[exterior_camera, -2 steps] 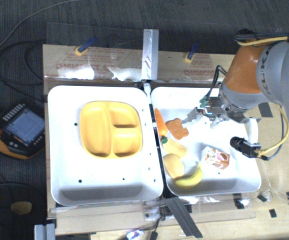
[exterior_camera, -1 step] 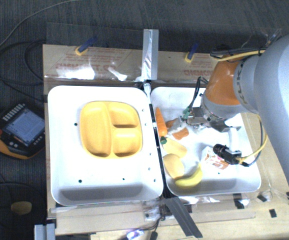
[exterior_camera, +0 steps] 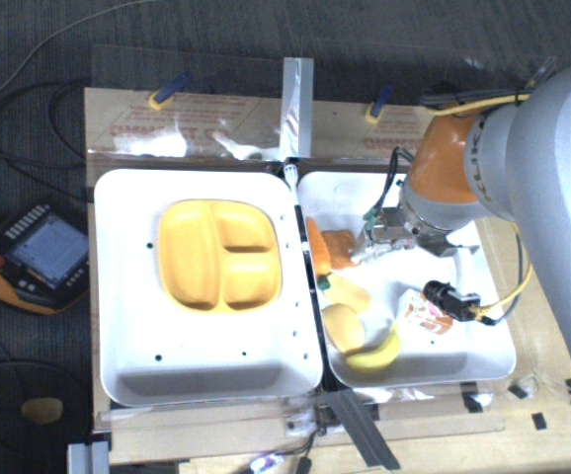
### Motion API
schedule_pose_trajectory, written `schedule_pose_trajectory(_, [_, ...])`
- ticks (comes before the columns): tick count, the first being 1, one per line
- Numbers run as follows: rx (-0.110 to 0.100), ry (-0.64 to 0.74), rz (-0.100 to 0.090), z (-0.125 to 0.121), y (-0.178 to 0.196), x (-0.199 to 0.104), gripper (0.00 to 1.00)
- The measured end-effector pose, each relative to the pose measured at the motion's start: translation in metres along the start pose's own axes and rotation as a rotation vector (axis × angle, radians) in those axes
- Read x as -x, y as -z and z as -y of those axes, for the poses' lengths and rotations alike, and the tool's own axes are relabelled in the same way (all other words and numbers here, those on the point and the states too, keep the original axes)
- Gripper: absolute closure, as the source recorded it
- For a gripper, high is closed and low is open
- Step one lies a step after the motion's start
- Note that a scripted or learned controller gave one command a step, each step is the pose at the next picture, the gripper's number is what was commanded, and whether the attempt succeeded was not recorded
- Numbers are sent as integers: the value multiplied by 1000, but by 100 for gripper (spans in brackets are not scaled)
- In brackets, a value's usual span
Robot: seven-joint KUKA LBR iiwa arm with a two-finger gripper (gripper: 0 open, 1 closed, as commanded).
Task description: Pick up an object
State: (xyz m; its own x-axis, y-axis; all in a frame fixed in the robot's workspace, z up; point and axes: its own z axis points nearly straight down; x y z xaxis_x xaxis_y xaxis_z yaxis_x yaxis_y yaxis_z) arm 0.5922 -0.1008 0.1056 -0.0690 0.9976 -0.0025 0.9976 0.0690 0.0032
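- Bench (exterior_camera: 108, 117) of pale wood bears two shallow white bins side by side, with a clear plastic sheet (exterior_camera: 216, 131) taped along its far edge.
- Left bin (exterior_camera: 127, 363) holds a yellow sectioned tray (exterior_camera: 219, 254), lying flat near the bin's centre.
- Right bin (exterior_camera: 483, 358) holds a cluster of small things along its left side: an orange block (exterior_camera: 331, 249) far-left, touching an orange strip (exterior_camera: 317, 250) that lies by the bin wall.
- Nearer the camera sit a pale round piece (exterior_camera: 341, 325) and a banana (exterior_camera: 373, 354), the two touching, in the near-left corner.
- A small white and red packet (exterior_camera: 427, 316) lies near the bin's middle, just beside a black cable fitting (exterior_camera: 447, 297).
- The grey arm (exterior_camera: 532, 156) reaches in from the right, its orange band (exterior_camera: 444, 161) over the far part of the right bin.
- The gripper (exterior_camera: 372, 242) hangs low just right of the orange block; how wide it stands cannot be told, and nothing is seen in its grasp.
- A handheld control pendant (exterior_camera: 34, 258) lies on the dark floor left of the bench.
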Motion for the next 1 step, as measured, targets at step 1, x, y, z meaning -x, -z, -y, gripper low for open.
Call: schedule_pose_trajectory(1, [-5,27,-2,-4,78,-42,100])
